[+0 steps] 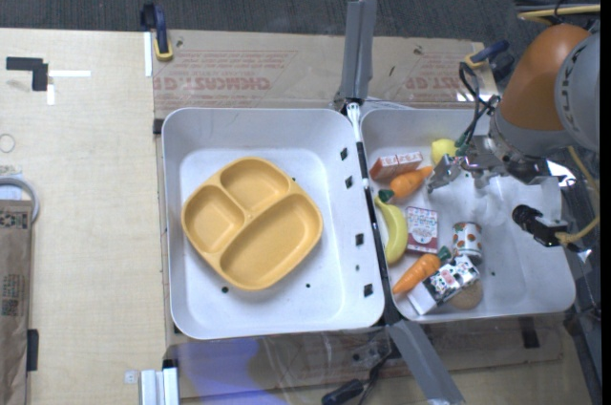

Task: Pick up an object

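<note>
The arm point(563, 97) is cut off by the right edge, its base out of frame. The gripper point(449, 172) partly covers a yellow object point(442, 149), whose shape cannot be determined. Labels on the small cartons point(422, 229) are too small to read.

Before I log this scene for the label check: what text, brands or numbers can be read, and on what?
"CHEMC..." in red, upside down and mirrored: cardboard sheet behind the bins; the rest of it is unclear.
Small red and white carton in the right bin: print too small to read.
Patterned can and patterned box: markings blurred.
Brown packet: label unreadable.
</note>
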Tool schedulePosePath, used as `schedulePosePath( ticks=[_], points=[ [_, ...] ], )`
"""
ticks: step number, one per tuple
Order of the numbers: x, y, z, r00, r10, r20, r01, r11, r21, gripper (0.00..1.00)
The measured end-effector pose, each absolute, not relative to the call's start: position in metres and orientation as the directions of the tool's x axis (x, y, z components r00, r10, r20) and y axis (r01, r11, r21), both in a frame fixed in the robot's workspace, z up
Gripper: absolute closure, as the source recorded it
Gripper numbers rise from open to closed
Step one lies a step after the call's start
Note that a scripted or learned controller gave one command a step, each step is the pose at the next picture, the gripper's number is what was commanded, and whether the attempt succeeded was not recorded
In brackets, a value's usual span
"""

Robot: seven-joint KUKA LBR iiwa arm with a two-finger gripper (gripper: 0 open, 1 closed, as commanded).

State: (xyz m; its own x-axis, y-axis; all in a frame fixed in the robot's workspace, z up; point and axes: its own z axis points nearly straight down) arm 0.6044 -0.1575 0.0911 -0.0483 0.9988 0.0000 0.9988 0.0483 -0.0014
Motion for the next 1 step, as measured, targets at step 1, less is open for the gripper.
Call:
schedulePosePath(
  ticks=[1],
  points=[
    [0.6595,-0.1547,0.0926,-0.355,0.935,-0.002,0.935,0.355,0.001,0.00]
  ],
)
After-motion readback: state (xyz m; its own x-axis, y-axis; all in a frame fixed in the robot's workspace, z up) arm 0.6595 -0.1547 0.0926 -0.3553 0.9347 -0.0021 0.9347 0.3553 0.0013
